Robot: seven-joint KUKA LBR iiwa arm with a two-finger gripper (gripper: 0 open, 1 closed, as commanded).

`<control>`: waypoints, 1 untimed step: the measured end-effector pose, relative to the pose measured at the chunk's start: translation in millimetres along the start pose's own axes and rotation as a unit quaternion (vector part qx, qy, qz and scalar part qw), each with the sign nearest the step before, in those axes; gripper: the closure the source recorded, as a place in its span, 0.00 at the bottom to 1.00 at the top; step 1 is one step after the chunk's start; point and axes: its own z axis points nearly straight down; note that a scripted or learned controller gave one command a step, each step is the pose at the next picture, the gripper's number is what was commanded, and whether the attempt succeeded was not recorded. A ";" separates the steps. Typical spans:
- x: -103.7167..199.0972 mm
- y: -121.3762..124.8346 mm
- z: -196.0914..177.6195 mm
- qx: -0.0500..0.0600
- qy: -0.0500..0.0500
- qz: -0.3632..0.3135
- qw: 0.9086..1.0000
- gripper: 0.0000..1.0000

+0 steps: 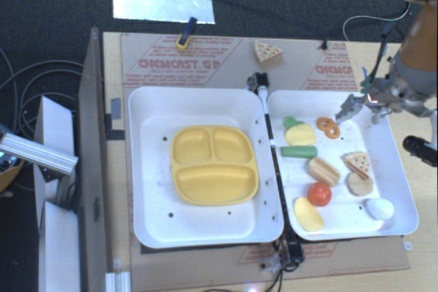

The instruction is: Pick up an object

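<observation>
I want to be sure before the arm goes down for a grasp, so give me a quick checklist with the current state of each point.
1. Tool over the right bin: ok, it hangs above the upper edge.
2. Tool free of any item: ok, nothing between its fingers.
3. Nearest target: ok, the pretzel lies just beside the tool, apart from the other food.
4. Fingers open enough: cannot tell.
5. Crowding: not ok lower down, the pizza slice touches the cookie.
6. Yellow tray out of the way: ok, in the left bin.
</observation>
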 end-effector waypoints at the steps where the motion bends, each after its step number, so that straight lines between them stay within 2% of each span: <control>1: 60.3 -55.0 54.2 0.004 0.002 -0.002 1.000 0.00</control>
